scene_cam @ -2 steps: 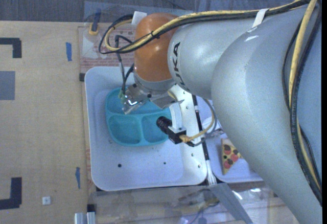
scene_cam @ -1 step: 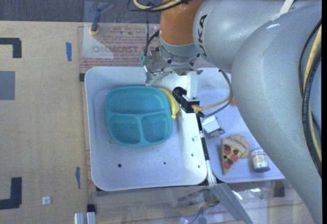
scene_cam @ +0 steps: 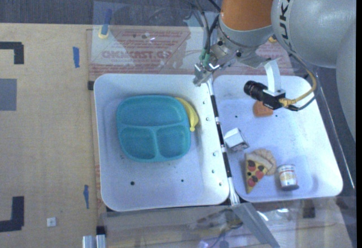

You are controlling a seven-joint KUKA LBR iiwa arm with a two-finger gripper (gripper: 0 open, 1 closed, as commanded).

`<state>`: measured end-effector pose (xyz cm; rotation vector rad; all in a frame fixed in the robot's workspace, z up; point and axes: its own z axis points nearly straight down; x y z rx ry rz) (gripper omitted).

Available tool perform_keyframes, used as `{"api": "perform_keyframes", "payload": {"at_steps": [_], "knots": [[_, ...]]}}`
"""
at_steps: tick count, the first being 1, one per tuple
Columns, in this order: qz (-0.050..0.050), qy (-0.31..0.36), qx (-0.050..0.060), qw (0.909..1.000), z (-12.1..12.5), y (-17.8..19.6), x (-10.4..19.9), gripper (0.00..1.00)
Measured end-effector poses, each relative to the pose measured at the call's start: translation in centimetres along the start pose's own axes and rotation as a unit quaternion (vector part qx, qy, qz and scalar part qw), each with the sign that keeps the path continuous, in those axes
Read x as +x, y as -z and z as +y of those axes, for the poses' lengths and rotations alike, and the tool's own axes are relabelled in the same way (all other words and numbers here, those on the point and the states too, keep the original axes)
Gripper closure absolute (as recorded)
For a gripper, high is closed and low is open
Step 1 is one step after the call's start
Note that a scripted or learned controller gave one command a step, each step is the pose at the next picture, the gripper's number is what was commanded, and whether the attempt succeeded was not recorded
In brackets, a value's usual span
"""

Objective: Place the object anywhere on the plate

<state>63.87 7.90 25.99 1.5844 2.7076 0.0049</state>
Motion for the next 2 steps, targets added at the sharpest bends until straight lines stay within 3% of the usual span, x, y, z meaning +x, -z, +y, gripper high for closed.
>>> {"api": "perform_keyframes", "payload": {"at_steps": [1, 2], "knots": [[0.001, -0.022, 0.002, 0.9998, 3.1, -5.8, 6.2, 1.00], [0.000, 0.228, -0.001, 0.9738, -0.3, 7.1, 5.4, 1.00]]}}
